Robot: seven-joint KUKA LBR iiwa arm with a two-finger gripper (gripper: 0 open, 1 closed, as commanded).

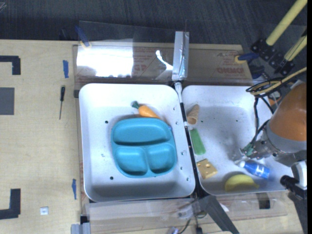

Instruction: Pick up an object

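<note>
The right bin (219, 101) holds several small objects: a tan cork-like cylinder (193, 114) near its upper left, a green stick (197, 142) along its left wall, a yellow cheese wedge (207, 168), a yellow lemon-like piece (240, 181) at the front, and a blue-and-white bottle (255, 169) lying on its side. My gripper (252, 151) reaches down at the right side of this bin, just above the bottle, under the orange band of the arm (291, 118). Nothing shows between its fingers.
The left bin (92, 130) holds a blue divided tray (143, 146) with an orange carrot (146, 110) behind it. A clear panel and cardboard stand behind both bins. Cables hang by the arm at the right. A screwdriver (61, 100) lies on the bench at left.
</note>
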